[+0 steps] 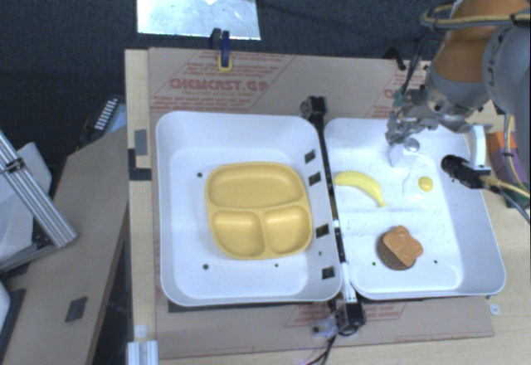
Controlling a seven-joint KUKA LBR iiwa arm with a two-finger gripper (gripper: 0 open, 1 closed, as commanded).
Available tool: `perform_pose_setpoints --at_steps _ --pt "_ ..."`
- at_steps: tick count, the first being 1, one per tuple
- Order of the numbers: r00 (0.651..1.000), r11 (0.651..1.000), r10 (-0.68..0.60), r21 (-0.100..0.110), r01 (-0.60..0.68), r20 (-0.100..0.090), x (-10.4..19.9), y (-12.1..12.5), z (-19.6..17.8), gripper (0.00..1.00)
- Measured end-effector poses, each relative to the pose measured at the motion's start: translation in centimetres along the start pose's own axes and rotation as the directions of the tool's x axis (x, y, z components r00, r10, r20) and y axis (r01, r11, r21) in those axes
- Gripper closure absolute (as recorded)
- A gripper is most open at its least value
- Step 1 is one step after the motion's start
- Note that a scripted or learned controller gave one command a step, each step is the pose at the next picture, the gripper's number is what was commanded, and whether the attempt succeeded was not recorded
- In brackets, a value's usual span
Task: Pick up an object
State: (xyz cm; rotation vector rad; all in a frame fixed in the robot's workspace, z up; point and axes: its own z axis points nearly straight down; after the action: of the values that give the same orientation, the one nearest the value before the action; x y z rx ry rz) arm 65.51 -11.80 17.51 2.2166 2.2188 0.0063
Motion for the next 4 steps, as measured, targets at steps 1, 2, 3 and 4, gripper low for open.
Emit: perform_pose_setpoints --at_steps 1,2,3,4 --pt "1.0 1.0 0.001 -0.001 -0.001 0.001 -0.5 -0.7 -5.4 1.0" --pt "1.0 1.0 -0.002 0.003 0.002 -0.001 -0.5 -0.6 -7.3 1.0" --pt "1.0 1.0 -0.007 0.007 0.007 -0.002 4.5 -2.9 -6.1 1.0" --pt "1.0 1.0 -0.009 0.007 0.009 -0.003 10.4 -5.2 -6.0 1.0"
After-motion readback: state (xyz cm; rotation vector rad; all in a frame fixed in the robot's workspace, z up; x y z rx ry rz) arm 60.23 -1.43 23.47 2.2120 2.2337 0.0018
